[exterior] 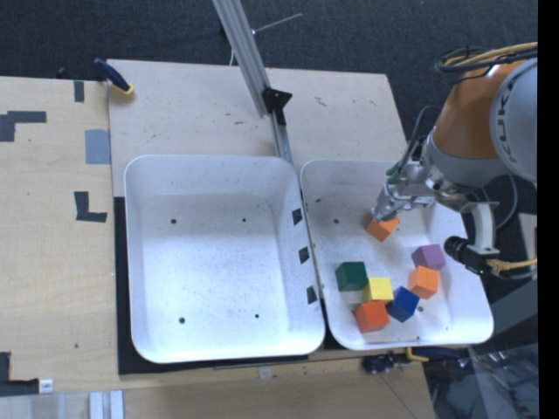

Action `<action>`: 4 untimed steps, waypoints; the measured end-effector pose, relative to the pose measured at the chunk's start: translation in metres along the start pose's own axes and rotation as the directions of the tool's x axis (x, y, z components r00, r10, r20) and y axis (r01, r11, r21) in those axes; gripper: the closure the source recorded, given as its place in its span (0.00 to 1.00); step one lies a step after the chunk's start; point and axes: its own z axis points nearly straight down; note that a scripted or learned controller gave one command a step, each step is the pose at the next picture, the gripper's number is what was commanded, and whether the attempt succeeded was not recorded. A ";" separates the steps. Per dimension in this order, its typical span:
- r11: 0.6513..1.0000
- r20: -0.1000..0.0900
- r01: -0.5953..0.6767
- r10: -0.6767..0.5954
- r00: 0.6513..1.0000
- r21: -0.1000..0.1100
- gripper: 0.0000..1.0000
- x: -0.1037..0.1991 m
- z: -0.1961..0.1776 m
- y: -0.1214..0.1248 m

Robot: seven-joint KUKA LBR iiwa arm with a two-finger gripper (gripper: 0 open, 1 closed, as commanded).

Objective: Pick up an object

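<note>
From the overhead camera I log two white bins side by side: the left bin bare, the right bin holding a green cube, yellow cube, blue cube, red cube, purple cube and orange cube, clustered at its near end. Apart from these, I note a second orange block, tilted, at the tip of the gripper; its fingers look nearly closed on the block's upper end, though I cannot tell whether it is lifted.
</note>
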 end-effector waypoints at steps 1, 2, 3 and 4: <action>1.000 0.001 -0.001 0.001 1.000 -0.001 1.00 0.000 -0.053 0.002; 1.000 -0.001 0.003 -0.003 1.000 0.006 1.00 0.053 -0.039 -0.010; 1.000 -0.002 0.003 -0.003 1.000 0.008 1.00 0.101 -0.026 -0.023; 1.000 -0.003 0.006 -0.006 1.000 0.005 1.00 0.157 -0.036 -0.032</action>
